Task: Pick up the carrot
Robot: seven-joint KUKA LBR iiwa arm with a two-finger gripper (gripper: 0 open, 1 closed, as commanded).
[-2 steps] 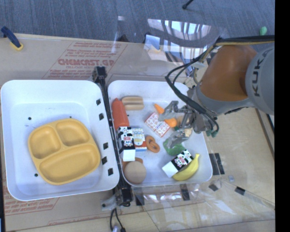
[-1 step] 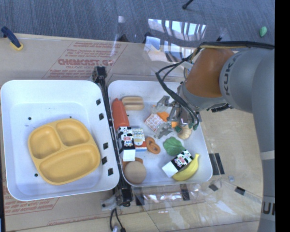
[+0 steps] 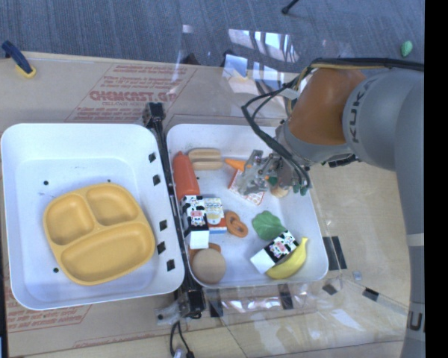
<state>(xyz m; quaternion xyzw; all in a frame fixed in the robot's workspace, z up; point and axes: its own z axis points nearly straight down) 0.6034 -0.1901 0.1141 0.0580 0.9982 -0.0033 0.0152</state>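
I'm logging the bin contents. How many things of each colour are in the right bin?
Orange or red: 3, sausage, pretzel, carrot
Tan: 2, bun, egg
Green: 1, leaf
Yellow: 1, banana
Cow-print cartons: 3
Total: 10

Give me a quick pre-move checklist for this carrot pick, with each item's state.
1. Carrot located, upper part of the right bin: ok.
2. Claw near the carrot, just to its right: ok.
3. Carrot between the fingers: not ok, it lies beside them.
4. Claw opening: cannot tell.
5. Carrot fully exposed: not ok, only an orange tip shows beside the claw.
6. Nearby clutter: not ok, hot dog bun lies close.
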